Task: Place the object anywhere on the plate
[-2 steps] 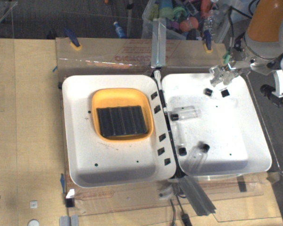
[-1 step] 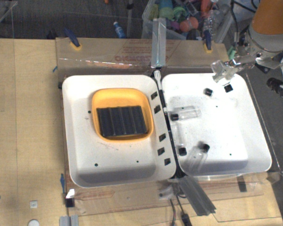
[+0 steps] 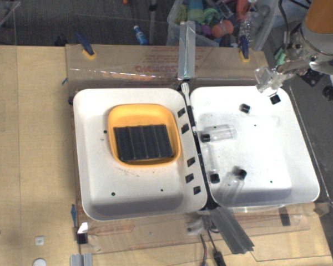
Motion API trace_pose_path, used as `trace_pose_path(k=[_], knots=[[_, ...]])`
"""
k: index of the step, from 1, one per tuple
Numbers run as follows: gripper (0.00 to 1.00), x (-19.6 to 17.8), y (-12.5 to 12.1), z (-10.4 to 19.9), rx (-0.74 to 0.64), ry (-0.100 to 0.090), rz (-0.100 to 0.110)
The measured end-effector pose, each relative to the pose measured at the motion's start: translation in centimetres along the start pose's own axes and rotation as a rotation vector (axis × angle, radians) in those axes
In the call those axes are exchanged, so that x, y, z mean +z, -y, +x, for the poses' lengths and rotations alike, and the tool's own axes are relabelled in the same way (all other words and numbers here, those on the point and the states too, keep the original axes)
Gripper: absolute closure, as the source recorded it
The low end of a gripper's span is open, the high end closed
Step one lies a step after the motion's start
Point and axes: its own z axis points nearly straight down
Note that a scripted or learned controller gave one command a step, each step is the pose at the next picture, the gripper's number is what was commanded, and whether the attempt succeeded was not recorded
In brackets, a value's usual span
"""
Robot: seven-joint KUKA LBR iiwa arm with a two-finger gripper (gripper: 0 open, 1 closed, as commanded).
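Hanging over the far rim of the right bin (image 3: 277,148), near its far right corner, the jaws sit at the end of the arm (image 3: 327,7) with its orange band. We cannot tell whether they are released or clenched. Just inside that bin, near the jaws, lies a small black piece (image 3: 244,108). Toward the bin's left edge we see a clear tube (image 3: 219,132) with a dark cap, and by its near left corner another clear piece (image 3: 232,184) with a dark tip. In the left bin (image 3: 91,165), well apart from the jaws, a yellow plate (image 3: 117,115) sits about the middle. We see a dark ribbed slab (image 3: 143,142) lying flat on the plate, inside its rim.
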Motion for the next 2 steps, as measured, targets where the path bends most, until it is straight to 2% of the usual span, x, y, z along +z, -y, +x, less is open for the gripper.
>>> trace_pose_path(k=[1,2], knots=[[1.0,-1.2,0.6,-2.1,-0.053,0.0,-0.001],[1.0,-4.6,1.4,-5.6,-0.273,0.001,-0.002]])
